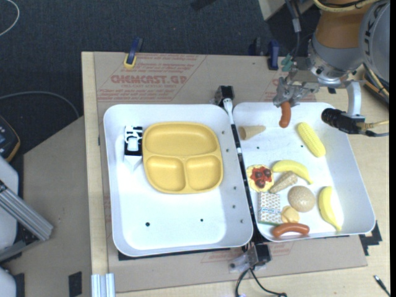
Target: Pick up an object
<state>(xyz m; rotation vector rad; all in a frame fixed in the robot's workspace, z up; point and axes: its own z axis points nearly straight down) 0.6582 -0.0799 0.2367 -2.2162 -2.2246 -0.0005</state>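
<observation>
My gripper (288, 99) hangs over the far edge of the right bin (356, 184), shut on a small red-orange sausage (284, 115) that dangles upright from its fingers. Below it in the right bin lie a corn cob (310, 138), a banana (292, 167), a second banana (329, 207), a cone (252, 131), a small pizza (260, 176), a bread roll (301, 198), a cracker packet (270, 206) and another sausage (291, 229).
The left bin (179, 228) holds a yellow divided plate (183, 156) and a black-and-white object (132, 141) at its left wall. A black part (340, 120) of the arm sticks out over the right bin's far right corner.
</observation>
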